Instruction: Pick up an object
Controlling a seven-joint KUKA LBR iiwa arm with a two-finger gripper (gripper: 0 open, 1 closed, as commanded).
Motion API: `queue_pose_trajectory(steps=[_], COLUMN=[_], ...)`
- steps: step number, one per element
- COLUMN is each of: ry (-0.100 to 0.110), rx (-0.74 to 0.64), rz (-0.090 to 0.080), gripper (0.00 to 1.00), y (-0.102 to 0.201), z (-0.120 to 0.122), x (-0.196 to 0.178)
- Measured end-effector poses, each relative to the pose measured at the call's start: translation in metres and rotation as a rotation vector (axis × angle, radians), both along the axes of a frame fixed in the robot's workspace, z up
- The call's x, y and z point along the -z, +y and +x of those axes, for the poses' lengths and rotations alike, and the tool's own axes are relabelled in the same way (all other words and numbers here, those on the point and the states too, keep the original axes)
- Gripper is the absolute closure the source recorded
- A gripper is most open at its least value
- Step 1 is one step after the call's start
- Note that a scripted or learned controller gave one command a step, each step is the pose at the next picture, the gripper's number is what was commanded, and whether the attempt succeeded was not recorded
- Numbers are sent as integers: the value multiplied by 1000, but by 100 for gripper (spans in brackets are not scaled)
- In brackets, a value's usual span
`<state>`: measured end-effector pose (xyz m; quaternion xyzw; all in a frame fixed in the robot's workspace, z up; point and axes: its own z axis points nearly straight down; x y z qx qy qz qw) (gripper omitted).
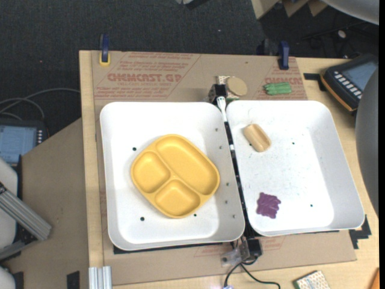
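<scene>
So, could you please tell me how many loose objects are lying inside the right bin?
2: a tan cylinder near the right bin's upper left corner, and a purple piece lower down, toward its front left. Nothing seems hidden.

blue clamps at bench far edge; teach pendant right.

Yellow three-compartment plate lies flat, right side up, near middle of left bin, turned at slant to bin edges. Tan cylindrical block lies on its side in right bin, upper left part. Purple grape-like cluster lies flat in same bin, lower left part, well apart from block.
</scene>
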<state>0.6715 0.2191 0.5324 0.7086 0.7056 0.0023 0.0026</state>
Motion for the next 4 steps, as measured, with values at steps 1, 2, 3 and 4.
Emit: queue_pose_trajectory(steps=[1,2,3,4], ry=[8,9,6,3], rx=[-10,-9,-7,-8], rz=[3,2,2,4], gripper=[100,100,100,100], y=[7,-4,-3,-2], z=[-99,-197,-192,-192], x=[-5,-5,-14,-25])
